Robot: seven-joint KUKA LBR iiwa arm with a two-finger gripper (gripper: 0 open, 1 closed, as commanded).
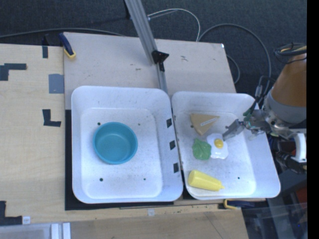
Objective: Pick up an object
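A white fried-egg toy with a yellow yolk (219,147) lies near the middle of the right white bin (259,178), touching a green leafy toy (201,149) on its left. A tan wedge-shaped piece (202,122) sits just above them, and a yellow corn-like piece (204,180) lies below, apart. The grey two-finger gripper (231,131) hangs just above the egg; whether it is parted or closed cannot be told. The left white bin (84,183) holds a blue round plastic bowl (115,142).
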